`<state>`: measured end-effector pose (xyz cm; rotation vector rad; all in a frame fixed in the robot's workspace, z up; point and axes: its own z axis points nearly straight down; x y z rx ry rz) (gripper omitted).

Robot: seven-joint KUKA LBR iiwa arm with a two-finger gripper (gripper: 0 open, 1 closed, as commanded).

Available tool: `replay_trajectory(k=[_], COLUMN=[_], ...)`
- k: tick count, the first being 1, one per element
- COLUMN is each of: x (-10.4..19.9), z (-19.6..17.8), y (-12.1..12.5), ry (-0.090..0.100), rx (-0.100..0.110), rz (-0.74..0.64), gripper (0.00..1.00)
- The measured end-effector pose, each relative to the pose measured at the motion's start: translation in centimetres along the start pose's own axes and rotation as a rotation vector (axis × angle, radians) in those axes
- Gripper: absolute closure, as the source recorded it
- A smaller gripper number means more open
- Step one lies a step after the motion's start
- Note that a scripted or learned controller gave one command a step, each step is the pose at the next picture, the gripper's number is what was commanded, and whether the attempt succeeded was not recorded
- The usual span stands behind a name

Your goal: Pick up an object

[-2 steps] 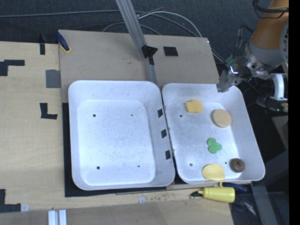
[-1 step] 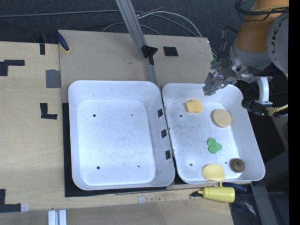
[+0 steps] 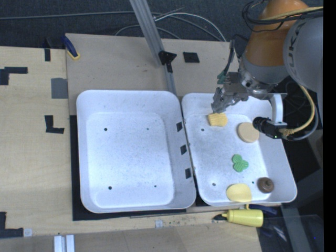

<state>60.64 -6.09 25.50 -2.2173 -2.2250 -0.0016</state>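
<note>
**Claw poised over the yellow block in the right bin**

Pale wooden bench [image 3: 115, 62] fills most of what we see, with dark tape marks on its left part and a slanted metal post [image 3: 149, 22] rising from its middle. On it sit two shallow white bins side by side: the left bin [image 3: 128, 151] and the right bin [image 3: 202, 156]. The grey arm [image 3: 304, 41], with its orange band, reaches in from the right and ends above the far end of the right bin.

Inside that bin we count five small things: a yellow block [image 3: 217, 120] near the far end, a tan disc [image 3: 248, 132] just right of it, a green piece [image 3: 240, 163] midway, a yellow lump [image 3: 239, 192] at the near end, and a small brown knob [image 3: 265, 185] beside the lump.

The claw [image 3: 220, 105] hangs directly over the yellow block, its tip touching or just above the block's far edge; we cannot tell which. Whether its fingers are spread or pressed together is not clear to us, and we see nothing held between them.

We judge the block to be the target. It lies just toward us from the claw tip, so the coming move looks like a short drop straight down. Its long axis runs roughly left to right across the bin, tilted slightly.
</note>
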Motion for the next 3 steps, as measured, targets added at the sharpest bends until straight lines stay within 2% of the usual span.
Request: replay_trajectory(k=[1,3], x=[5.3,15.7], z=[1.2,0.9], y=[-2.2,-4.4], ry=[0.000,0.000], rx=[0.001,0.001], rz=[-0.001,0.000], gripper=[1.00,1.00])
